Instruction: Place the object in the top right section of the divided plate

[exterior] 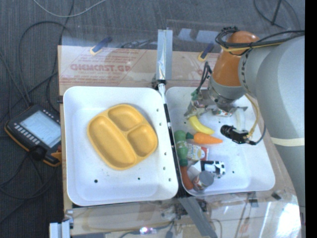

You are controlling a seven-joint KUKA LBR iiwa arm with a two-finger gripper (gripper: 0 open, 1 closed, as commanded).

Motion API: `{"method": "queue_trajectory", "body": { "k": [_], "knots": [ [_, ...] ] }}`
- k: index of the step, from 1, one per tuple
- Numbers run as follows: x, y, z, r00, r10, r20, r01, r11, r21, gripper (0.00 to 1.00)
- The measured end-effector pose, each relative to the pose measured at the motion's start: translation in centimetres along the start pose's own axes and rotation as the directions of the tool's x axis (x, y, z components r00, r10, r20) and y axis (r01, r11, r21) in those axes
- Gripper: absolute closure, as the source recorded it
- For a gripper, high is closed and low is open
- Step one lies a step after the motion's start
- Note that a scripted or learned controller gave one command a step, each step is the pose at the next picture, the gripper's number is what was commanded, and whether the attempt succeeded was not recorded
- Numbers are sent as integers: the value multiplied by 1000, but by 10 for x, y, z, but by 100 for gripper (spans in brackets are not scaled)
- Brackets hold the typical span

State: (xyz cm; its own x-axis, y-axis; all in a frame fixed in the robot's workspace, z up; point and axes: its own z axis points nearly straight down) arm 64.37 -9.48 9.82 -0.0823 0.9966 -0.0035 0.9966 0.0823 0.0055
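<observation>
The grey arm (280, 78) reaches in from the right, its orange band (232, 63) above the wrist. The pincer (200, 110) points downward, low at the wrist's end.

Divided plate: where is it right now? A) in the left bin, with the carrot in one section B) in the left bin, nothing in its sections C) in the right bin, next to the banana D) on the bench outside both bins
B: the yellow divided plate lies in the left bin with all three sections bare, while the banana and carrot lie in the right bin.
</observation>
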Motion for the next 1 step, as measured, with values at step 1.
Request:
{"method": "queue_trajectory", "body": {
  "k": [1],
  "knots": [
    [72,-23,-84,962,-272,-6,272,962,8,100]
  ]
}}
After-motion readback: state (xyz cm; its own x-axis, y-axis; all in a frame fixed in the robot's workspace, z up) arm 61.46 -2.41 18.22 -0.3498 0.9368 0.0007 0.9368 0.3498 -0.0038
